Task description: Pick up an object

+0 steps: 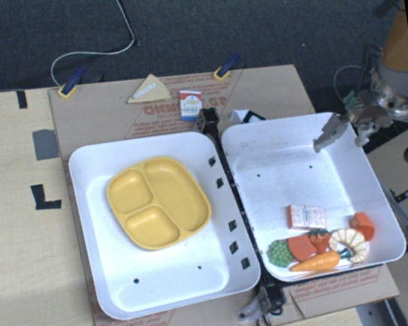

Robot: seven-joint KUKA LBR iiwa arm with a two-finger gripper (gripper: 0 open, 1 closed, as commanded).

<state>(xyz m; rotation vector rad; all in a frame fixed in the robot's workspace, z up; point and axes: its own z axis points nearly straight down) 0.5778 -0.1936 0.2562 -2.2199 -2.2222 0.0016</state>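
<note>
I see the gripper (334,131) over the right bin's (279,156) far right edge; whether it's clenched or released, I can't tell. The toy food (319,249) lies well apart, in the near corner.

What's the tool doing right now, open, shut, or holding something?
Tool: open or shut cannot be told from this view; nothing seen in it. It sits at the upper right edge of the right bin.

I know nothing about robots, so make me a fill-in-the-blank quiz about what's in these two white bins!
1. The yellow divided plate lies in the ____ bin.
2. The toy carrot lies near the right bin's ____ edge.
3. The plate has ____ compartments.
4. The gripper hovers over the right bin's ____ right corner.

Missing words: left; front; three; far
</note>
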